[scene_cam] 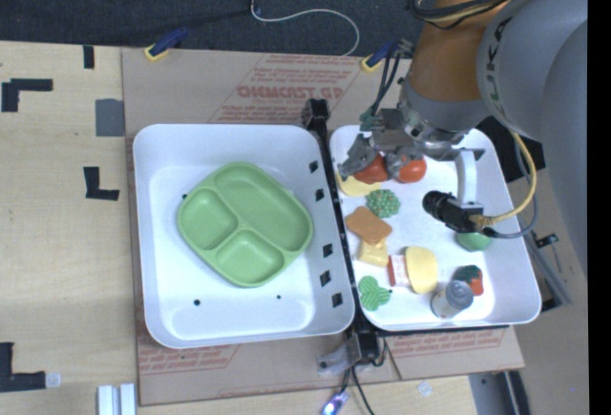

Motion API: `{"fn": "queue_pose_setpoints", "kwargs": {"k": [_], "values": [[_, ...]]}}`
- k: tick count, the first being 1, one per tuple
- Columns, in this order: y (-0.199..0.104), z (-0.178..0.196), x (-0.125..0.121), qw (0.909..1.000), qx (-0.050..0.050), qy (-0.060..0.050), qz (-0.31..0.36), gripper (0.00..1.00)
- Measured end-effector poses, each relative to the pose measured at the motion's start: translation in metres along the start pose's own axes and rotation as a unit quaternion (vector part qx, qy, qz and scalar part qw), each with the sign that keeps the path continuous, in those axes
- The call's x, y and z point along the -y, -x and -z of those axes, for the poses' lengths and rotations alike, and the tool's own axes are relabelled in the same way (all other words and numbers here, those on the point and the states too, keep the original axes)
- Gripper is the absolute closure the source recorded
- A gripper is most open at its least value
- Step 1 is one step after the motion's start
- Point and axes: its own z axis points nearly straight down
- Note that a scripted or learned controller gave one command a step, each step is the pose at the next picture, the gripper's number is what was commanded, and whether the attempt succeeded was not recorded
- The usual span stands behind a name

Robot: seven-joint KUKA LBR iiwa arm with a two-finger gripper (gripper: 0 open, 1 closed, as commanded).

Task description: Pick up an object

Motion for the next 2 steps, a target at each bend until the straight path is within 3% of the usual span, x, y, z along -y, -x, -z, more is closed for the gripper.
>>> {"fn": "queue_pose_setpoints", "kwargs": {"k": [1,2], "values": [[-0.051,-0.001,-0.012,1.0000,0.000,0.000,0.000,1.00],[-0.070,-0.024,-0.007,1.0000,0.001,-0.001,-0.002,1.00]]}}
